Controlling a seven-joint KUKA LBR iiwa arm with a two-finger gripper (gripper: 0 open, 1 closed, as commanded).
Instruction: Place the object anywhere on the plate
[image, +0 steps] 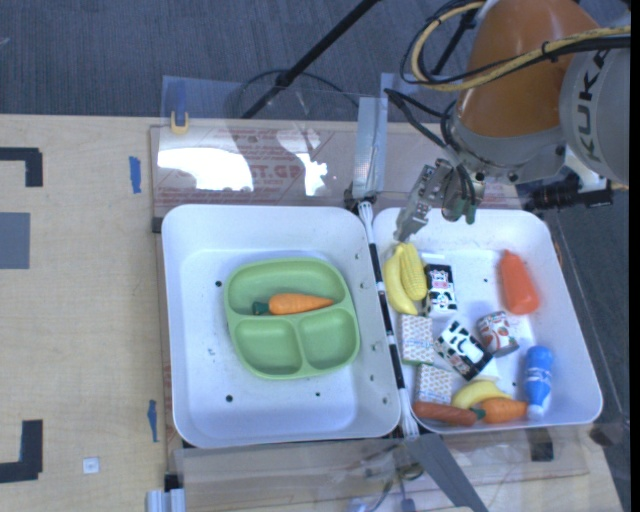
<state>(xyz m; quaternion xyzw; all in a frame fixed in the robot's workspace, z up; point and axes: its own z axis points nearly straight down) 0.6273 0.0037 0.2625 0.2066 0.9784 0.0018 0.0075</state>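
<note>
Carrot (298, 303), one, lies on one green plate (262, 346).

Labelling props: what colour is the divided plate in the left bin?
Light green plate, seen in the camera view.

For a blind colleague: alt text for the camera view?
A carrot lies on a green plate in the left bin. The gripper hovers over the right bin, which holds a banana and other toys.
</note>
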